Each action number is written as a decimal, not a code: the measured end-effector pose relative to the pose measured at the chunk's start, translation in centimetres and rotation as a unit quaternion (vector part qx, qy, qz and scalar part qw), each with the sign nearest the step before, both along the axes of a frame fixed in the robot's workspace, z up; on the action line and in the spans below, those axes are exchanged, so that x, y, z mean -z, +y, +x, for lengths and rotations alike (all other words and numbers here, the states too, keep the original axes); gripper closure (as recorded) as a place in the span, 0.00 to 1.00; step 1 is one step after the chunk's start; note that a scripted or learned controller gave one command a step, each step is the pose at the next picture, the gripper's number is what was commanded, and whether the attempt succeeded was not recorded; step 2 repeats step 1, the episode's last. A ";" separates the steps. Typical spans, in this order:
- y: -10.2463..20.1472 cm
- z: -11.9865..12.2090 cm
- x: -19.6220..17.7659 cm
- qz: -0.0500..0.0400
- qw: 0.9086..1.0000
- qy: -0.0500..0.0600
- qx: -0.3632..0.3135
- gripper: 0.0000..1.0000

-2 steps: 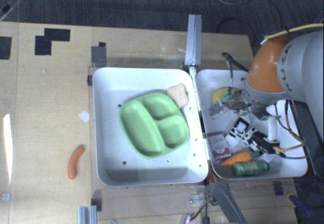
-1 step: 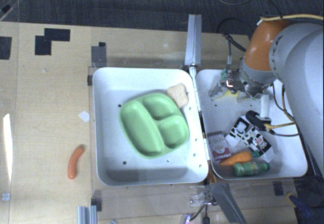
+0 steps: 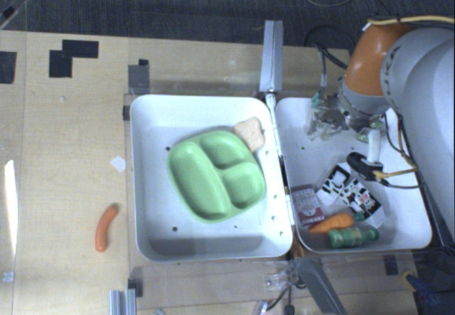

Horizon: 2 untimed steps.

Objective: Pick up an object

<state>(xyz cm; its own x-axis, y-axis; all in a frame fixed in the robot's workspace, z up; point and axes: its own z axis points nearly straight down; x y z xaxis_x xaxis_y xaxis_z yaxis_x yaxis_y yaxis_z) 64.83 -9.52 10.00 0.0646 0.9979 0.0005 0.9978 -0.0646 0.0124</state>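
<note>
— Hovering over which bin is the gripper (image 3: pixel 328 124) seen?
— Over the right bin's (image 3: pixel 295 121) far end; its grip cannot be told. A carrot (image 3: pixel 334 222) and green bottle (image 3: pixel 352 237) are seen near the front wall.

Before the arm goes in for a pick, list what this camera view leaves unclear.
- End effector: blurred and small against the right white bin; open or shut cannot be told.
- Black-and-white patterned item: small, partly under the black cable; its identity is unclear.
- Dark red flat packet: print too small to read.
- Green bottle-like object: blurred, crowded beside the orange carrot-shaped piece.
- Grey arm: cut off by the right edge.
</note>
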 end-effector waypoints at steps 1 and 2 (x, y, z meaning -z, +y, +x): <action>8.1 0.8 -12.8 0.000 1.000 0.002 0.011 1.00; 8.1 0.8 -12.8 0.000 1.000 0.002 0.011 1.00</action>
